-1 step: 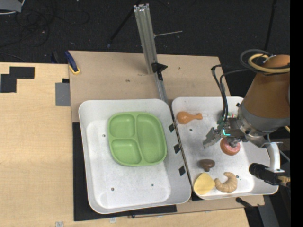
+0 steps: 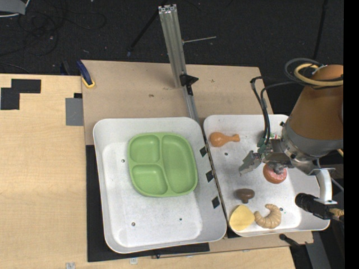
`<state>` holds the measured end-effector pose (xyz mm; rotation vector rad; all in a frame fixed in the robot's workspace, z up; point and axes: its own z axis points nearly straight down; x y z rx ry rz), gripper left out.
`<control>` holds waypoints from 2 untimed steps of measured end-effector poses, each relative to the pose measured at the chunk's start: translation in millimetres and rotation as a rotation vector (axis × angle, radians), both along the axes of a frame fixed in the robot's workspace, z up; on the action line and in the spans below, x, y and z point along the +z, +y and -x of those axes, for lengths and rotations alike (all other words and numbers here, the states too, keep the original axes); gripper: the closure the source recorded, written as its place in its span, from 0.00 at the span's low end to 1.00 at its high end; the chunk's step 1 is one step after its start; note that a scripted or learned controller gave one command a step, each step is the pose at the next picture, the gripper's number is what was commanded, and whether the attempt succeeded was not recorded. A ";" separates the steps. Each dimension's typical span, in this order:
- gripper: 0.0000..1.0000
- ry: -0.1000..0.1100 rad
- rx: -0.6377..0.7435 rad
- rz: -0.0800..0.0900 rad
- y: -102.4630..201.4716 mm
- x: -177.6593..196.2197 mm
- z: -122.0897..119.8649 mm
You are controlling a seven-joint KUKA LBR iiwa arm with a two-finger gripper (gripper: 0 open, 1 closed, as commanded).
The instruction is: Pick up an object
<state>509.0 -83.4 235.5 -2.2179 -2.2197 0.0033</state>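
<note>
Arm in from the right, wrist hanging over the right bin (image 2: 291, 222). My fingers (image 2: 259, 160) stand released: two dark tips splayed apart, nothing between them, pointing down and toward the bin's left half. No grasp to report.

Candidates in the right bin:
- pink-red round toy (image 2: 275, 174), just beside my fingers on the side toward the arm, partly tucked under the wrist housing. Nearest object by far.
- small brown oval piece (image 2: 244, 194), near, toward the bin's front edge and a little left of the tips.
- orange drumstick-shaped toy (image 2: 223, 139), toward the back left corner of the bin, long axis roughly left-right, thin end pointing right toward me.
- yellow wedge (image 2: 242, 218) and tan curled croissant-like toy (image 2: 269, 216), close together along the front edge, farthest from the tips.

The left bin (image 2: 109, 167) holds a green divided plate (image 2: 162, 165), well apart across the divider; not a sensible target from here.

Judgement: the pick turns on the pink-red toy lying behind the tips, not beneath them. A straight descent would land on bare bin floor between it and the brown piece. I need to shift back toward the arm before closing, or else go forward-left for the brown piece. Round shape may roll out of a pinch.
</note>
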 end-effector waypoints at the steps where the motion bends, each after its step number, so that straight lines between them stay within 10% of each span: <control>1: 0.00 0.006 -0.001 -0.001 2.4 -64.5 -0.6; 2: 0.00 0.004 -0.002 0.000 -7.8 -117.2 -0.8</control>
